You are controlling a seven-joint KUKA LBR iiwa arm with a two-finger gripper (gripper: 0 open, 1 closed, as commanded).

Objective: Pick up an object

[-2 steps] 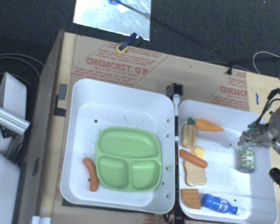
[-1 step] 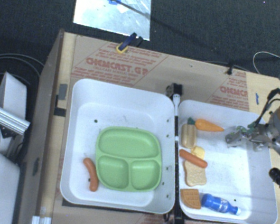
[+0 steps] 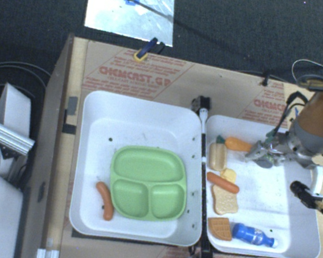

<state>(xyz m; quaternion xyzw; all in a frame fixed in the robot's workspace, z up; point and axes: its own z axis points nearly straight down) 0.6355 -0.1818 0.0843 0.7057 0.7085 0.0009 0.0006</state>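
The right bin (image 3: 299, 233) holds several toy foods. An orange carrot (image 3: 237, 145) lies at its far left, with a pale bread roll (image 3: 217, 156) just below it. Toward the front come a red-orange sausage (image 3: 222, 182), a slice of toast (image 3: 225, 200), a brown cracker (image 3: 219, 227) and a blue bottle (image 3: 252, 235) lying on its side. My gripper (image 3: 261, 154) hangs low over the far part of this bin, just right of the carrot. Nothing shows as held in it.
The left bin (image 3: 93, 138) bears a green divided plate (image 3: 149, 182) and a second sausage (image 3: 105, 200) at its front left. A divider rail (image 3: 201, 157) runs between the bins. The arm (image 3: 320, 125) and a black fitting (image 3: 303, 194) overhang the right bin's right side.
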